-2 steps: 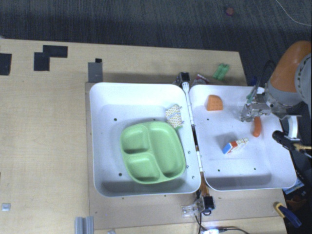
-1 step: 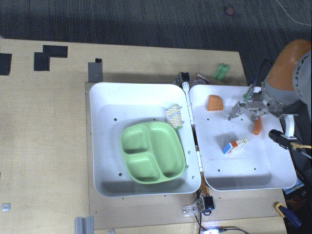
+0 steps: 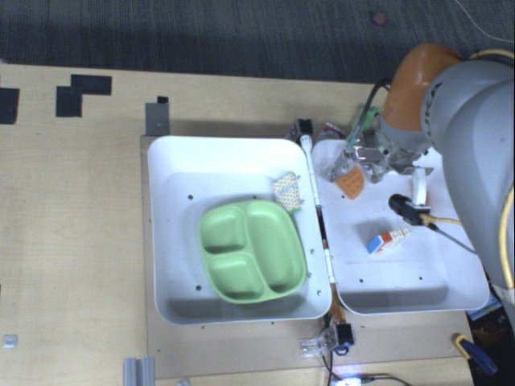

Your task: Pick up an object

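1. The hand hung over the right bin's far left corner; couldn't tell its grip.
2. An orange block sat just below it, maybe touching.

Even, bright overhead light; the white bins glare slightly, shadows are soft, and the whole picture is mildly blurry.

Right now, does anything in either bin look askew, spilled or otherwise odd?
Nothing is spilled or visibly damaged. One thing sits oddly: the small patterned piece in the left bin lies propped against the green divided tray, at its upper right corner. In the right bin, the gripper is right at the orange piece.
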Controlling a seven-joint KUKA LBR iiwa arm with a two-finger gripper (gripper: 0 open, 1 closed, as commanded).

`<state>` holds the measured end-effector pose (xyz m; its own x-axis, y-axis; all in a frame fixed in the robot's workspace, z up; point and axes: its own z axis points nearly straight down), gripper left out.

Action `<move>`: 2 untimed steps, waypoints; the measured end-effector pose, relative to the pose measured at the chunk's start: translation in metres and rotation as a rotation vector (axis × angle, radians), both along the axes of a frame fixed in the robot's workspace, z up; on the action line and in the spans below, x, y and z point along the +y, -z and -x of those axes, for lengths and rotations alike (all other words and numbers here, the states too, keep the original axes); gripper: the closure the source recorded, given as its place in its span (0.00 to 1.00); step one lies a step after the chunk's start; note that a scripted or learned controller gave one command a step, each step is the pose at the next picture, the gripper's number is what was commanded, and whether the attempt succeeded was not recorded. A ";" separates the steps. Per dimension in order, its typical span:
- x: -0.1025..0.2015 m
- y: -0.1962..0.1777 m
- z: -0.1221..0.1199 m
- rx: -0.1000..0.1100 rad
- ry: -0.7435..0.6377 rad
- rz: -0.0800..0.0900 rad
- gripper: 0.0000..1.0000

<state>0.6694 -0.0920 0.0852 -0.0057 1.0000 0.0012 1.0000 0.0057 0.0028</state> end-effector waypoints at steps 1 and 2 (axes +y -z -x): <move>0.000 -0.012 -0.002 -0.005 -0.004 0.002 1.00; -0.084 0.000 0.008 -0.002 0.003 0.003 1.00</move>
